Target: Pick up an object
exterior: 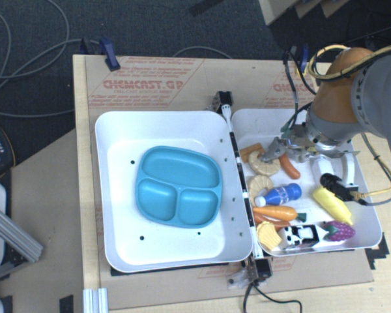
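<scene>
Toy food pile (293, 207) cluttering right bin (371, 223).

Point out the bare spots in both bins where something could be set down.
The left bin has bare white floor all around the blue divided plate, widest along its left and near sides. The right bin is crowded: the bottle, carrot, banana and grapes pack it, with the gripper over its far part.

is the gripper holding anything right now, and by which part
Cannot be told. The gripper is down in the right bin beside the sausage, with no object visibly in its grasp.
</scene>
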### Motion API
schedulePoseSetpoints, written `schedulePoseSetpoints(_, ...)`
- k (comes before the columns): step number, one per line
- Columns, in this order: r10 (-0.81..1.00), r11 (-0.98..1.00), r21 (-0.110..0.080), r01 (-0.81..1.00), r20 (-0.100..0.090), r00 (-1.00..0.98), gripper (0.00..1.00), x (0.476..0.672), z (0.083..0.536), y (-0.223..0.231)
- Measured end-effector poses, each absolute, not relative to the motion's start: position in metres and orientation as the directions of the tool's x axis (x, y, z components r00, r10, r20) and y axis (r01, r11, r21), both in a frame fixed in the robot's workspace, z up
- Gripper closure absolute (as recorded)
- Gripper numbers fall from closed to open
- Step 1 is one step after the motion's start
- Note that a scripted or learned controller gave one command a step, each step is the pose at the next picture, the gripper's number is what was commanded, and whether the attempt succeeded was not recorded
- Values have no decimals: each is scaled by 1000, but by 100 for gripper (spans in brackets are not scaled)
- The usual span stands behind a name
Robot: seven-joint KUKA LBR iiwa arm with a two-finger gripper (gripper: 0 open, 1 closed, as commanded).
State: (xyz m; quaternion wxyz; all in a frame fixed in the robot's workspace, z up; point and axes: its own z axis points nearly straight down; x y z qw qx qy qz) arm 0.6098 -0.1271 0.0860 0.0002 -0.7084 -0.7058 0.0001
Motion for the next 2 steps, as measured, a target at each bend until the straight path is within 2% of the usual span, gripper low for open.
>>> schedulePoseSetpoints(1,1000,-1,3,1000,-1,1,100,612,95,-125)
schedulePoseSetpoints(2,1000,7,10,1000,1,-7,100,614,191,-64)
